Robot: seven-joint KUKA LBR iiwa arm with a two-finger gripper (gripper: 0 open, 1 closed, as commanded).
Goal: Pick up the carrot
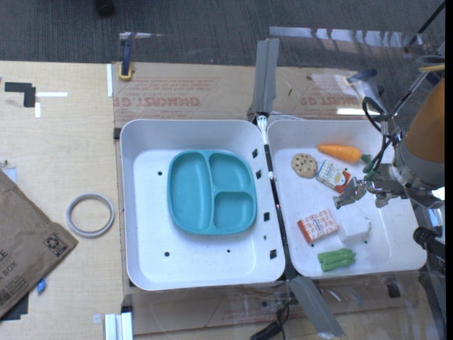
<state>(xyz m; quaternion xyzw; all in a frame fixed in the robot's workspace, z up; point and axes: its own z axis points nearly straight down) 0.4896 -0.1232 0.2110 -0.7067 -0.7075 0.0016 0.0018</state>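
The orange carrot point(340, 151) with a green top lies near the back of the right bin point(403, 261), pointing left. My gripper point(362, 200) hovers in front of it and slightly to the right, over the middle of that bin. Its two fingers are spread apart, open, with nothing between them. The carrot is clear of the gripper and untouched.
In the right bin also lie a cookie point(304, 164), a small printed packet point(330, 174), an orange-red box point(317, 226), a white block point(356, 229) and a green vegetable point(337, 258). The left bin point(141, 211) holds a teal divided plate point(211, 191). A tape ring point(90, 214) sits on the bench.
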